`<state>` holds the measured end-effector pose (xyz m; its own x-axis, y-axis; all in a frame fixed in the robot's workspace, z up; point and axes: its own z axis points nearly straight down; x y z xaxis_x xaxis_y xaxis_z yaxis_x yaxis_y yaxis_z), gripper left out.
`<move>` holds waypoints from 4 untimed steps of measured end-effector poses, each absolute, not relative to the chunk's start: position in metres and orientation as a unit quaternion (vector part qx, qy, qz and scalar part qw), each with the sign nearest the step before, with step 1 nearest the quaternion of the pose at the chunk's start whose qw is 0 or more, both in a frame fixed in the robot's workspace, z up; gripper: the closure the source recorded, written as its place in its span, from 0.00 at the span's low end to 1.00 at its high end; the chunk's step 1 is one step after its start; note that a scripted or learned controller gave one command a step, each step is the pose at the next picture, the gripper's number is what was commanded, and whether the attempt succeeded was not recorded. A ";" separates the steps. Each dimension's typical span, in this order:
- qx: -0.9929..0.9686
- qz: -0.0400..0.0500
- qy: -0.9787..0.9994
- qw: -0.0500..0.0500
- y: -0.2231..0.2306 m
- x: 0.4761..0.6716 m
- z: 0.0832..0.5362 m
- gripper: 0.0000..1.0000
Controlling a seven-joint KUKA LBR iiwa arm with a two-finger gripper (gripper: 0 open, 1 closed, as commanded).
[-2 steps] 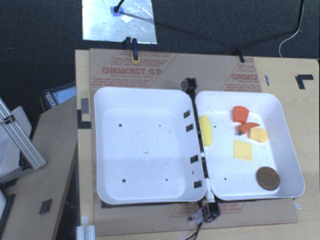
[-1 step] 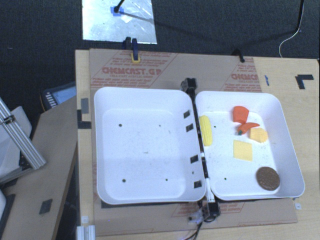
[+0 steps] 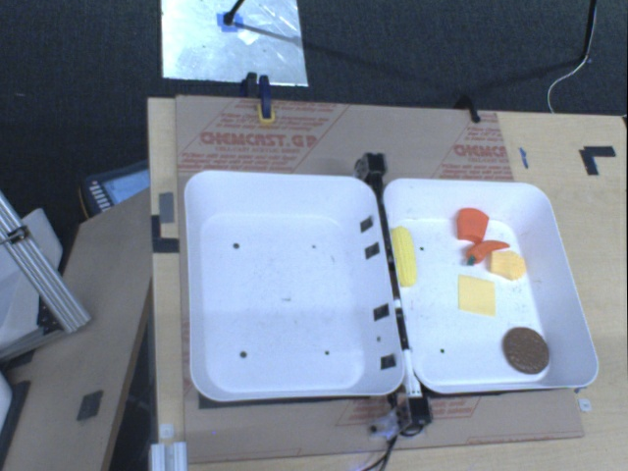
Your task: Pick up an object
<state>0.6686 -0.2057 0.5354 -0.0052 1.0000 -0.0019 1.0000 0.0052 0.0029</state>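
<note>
The right bin (image 3: 564,263) holds several small items. A yellow corn cob (image 3: 403,255) lies along its left wall. An orange-red piece (image 3: 472,226) sits near the back, with a small orange carrot-like bit (image 3: 483,250) just below it. A yellow-orange wedge (image 3: 508,265) rests to the right of that. A flat pale yellow square (image 3: 478,294) lies in the middle. A round brown disc (image 3: 526,349) lies near the front right corner.
The left bin (image 3: 196,263) stands beside the right one, joined by black clips (image 3: 381,312) along the shared wall. Both rest on a brown board (image 3: 324,135). A metal plate (image 3: 234,27) lies on the dark floor behind. An aluminium frame (image 3: 39,283) stands at left.
</note>
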 end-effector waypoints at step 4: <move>0.705 0.000 0.709 0.002 -0.206 0.669 0.535 1.00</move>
